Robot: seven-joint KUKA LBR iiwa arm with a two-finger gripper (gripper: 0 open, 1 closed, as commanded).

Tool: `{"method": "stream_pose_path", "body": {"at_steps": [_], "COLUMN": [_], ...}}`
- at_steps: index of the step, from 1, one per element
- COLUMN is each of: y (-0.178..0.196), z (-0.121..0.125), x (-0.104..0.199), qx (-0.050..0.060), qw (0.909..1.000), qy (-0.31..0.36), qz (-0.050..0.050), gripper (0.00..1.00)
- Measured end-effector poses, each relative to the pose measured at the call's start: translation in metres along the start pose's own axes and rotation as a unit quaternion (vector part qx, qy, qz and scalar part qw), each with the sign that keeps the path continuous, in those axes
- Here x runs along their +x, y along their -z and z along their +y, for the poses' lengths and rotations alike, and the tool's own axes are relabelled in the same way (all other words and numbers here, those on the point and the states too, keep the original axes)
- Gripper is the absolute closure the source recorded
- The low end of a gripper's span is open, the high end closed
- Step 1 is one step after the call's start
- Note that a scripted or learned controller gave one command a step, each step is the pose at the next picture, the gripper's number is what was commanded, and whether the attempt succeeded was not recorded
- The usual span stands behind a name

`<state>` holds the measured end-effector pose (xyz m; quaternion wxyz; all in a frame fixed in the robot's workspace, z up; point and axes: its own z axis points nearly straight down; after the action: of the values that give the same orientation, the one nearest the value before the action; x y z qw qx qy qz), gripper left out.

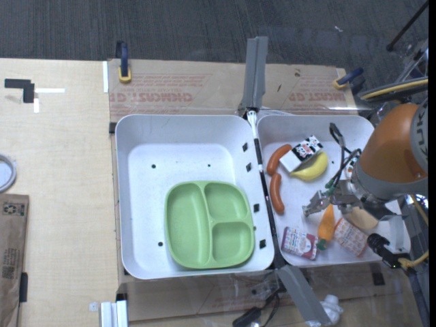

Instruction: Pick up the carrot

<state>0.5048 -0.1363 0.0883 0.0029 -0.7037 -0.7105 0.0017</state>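
The carrot is a small orange piece lying in the right bin, near its front, with its green end pointing toward the front wall. My gripper hangs just above and left of the carrot's upper end, at the end of the grey arm with the orange band that reaches in from the right. Nothing shows as lifted; the carrot rests on the bin floor.
Around the carrot lie a red snack packet, a second packet, a tan bread-like piece, two sausages, a banana and a black-and-white item. The left bin holds a green divided plate.
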Motion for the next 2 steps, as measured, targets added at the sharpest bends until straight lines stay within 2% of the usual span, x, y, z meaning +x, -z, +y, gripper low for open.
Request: {"method": "stream_pose_path", "body": {"at_steps": [1, 2], "y": [0.006, 0.100], "z": [0.000, 0.008], "x": [-0.001, 0.065], "qx": [0.002, 0.000], "qw": [1.0000, 0.9997], "qy": [-0.002, -0.025], "qz": [0.001, -0.001], "gripper": [1.00, 1.00]}}
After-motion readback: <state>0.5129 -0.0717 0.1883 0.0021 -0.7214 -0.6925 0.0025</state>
